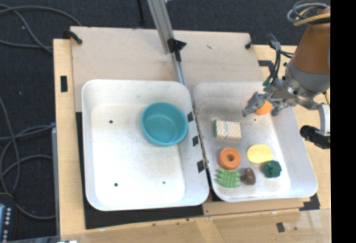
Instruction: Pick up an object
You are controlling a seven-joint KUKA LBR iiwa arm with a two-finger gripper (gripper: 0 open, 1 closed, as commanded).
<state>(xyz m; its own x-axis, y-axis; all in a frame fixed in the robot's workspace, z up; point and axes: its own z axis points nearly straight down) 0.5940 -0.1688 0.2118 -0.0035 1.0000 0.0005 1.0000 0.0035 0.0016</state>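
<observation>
Nearest the camera, along the front edge of the right-hand shallow white bin (295,178), lie a leafy green toy vegetable (227,179), a small brown rounded piece (248,175) and a dark green knobbly toy (272,168). Just behind them sit an orange ring-shaped toy doughnut (229,158) and a flat yellow oval piece (260,153); all five lie below the claw (261,104) in the view. A pale rectangular block with speckled faces (227,129) rests below and to the left of the claw, nearer to it than the front group.

The claw hangs over the rear part of the right bin, at the end of the grey arm with its orange band (312,53). A small orange object (264,107) shows right at its fingertips, seemingly between them, though whether the grip is firm is hard to tell.

Far to the left of the claw, in the left-hand white bin (105,180), stands a teal round plastic bowl (164,123). Both bins rest on the tan worktop (122,53).
</observation>
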